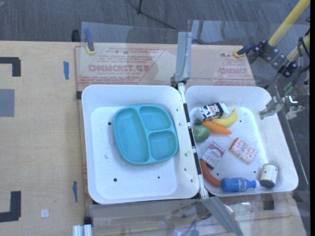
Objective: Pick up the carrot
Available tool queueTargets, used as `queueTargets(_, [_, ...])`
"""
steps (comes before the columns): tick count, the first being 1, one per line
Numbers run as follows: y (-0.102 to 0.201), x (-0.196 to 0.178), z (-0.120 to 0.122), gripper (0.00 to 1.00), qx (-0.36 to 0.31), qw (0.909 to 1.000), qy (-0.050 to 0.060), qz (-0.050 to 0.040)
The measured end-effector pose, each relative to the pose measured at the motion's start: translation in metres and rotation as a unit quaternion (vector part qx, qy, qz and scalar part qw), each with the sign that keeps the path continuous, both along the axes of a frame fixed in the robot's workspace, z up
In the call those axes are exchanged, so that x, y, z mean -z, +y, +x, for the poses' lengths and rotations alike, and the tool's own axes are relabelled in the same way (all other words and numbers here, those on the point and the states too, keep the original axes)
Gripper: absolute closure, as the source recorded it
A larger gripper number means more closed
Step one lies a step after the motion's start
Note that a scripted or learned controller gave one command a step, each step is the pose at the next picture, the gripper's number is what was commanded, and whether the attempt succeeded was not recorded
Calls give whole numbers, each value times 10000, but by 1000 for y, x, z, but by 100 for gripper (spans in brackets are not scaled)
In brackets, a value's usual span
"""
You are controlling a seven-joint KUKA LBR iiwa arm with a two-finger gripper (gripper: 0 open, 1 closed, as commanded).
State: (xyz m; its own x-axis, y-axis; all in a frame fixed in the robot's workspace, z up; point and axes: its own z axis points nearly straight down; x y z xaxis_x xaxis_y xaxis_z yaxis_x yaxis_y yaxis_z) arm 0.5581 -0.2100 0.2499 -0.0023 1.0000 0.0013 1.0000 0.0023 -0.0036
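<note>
We log the shallow white left bin (93, 146) as holding one item, a turquoise plastic plate with three compartments (145, 133), lying flat slightly above the bin's centre; bare white floor runs all round it, widest along the near edge and the left wall. The ridge where the two bins meet (189, 141) runs top to bottom, and several items in the shallow white right bin (283, 146) crowd against it. Against that ridge we note a green rounded item (200, 133) and, lower, a longer orange-red piece (209, 175) lying along the bin's left wall. The small orange carrot (216, 127) lies in the upper left part of the right bin, its thick end just beside the green item and its tip pointing right, touching or nearly touching a yellow banana (227, 118) above it; a black-and-white small carton (211, 110) sits just above both. Below the carrot is a red-and-white flat packet (212, 155), and to its right a pale orange patterned packet (243, 150). Along the near edge lie a blue bottle (237, 184) on its side and a small tan cylinder (268, 174). Open floor remains right of the banana, toward the right wall. The gripper (275, 106) hangs over that bin's upper right rim, well apart from the carrot; we cannot tell how it is set.
</note>
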Motion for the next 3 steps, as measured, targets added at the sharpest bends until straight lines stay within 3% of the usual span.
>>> queueTargets(1, [-12, -68, 24, 0, -1416, 9899, -33, -18])
queueTargets(2, [31, 145, 45, 0, -936, 9956, -13, -4])
queueTargets(3, [87, 162, 64, 0, -48, 10000, -26, -13])
